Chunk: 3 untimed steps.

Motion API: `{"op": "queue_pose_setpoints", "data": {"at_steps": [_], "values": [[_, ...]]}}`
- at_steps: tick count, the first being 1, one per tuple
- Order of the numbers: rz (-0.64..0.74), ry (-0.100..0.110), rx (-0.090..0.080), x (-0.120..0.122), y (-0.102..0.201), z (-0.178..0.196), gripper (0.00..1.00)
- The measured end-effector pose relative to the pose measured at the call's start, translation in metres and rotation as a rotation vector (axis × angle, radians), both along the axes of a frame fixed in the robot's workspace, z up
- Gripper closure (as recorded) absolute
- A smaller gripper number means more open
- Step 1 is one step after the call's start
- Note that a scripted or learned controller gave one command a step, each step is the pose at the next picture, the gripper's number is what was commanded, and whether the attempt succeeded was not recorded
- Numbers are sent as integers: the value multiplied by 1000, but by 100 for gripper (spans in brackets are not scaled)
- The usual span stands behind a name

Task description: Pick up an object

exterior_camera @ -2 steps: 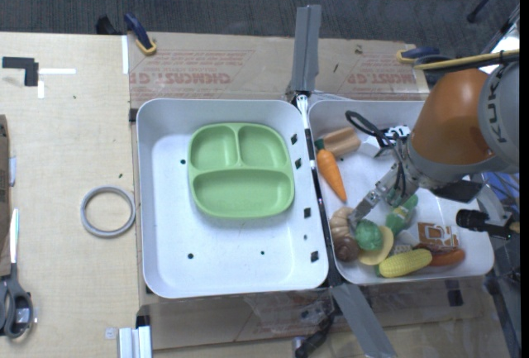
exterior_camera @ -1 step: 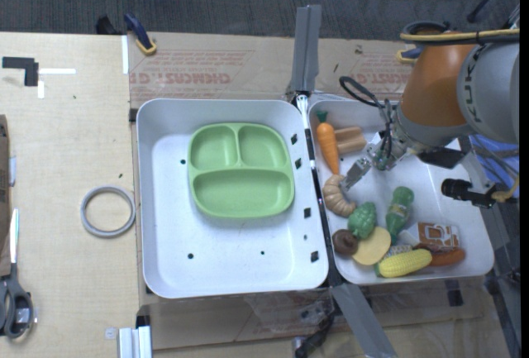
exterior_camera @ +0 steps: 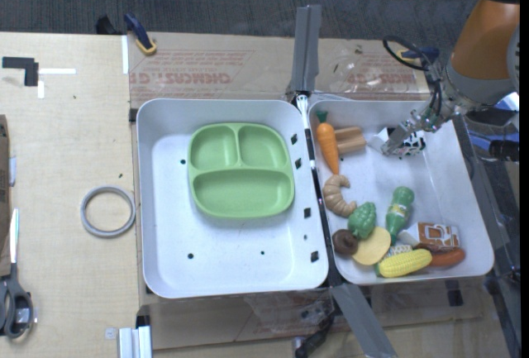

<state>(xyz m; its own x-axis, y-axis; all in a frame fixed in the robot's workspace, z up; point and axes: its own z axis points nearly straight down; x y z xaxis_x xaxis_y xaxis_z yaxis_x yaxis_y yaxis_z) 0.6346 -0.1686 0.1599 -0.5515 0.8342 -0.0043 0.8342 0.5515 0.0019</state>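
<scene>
**Bench clutter beyond the bins**

A roll of tape (exterior_camera: 108,210) lies flat on the pale wooden bench (exterior_camera: 66,150), to the left of the left bin. Near the bottom left corner, scissors (exterior_camera: 14,298) rest at the bench's edge. A black L-shaped mark (exterior_camera: 22,67) sits near the top left, just beside a strip of white tape (exterior_camera: 56,73). Behind the bins lies a sheet of brown cardboard (exterior_camera: 207,67) with printed lettering, and a blue and yellow clamp (exterior_camera: 140,34) grips its upper left corner.
</scene>
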Motion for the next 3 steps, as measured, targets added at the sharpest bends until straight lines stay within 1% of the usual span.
{"op": "queue_pose_setpoints", "data": {"at_steps": [1, 2, 3], "values": [[-63, 1, 0, 25, -43, -34, 0], [-89, 4, 2, -61, -20, -49, 0], [-181, 1, 1, 25, 3, -67, 0]]}}
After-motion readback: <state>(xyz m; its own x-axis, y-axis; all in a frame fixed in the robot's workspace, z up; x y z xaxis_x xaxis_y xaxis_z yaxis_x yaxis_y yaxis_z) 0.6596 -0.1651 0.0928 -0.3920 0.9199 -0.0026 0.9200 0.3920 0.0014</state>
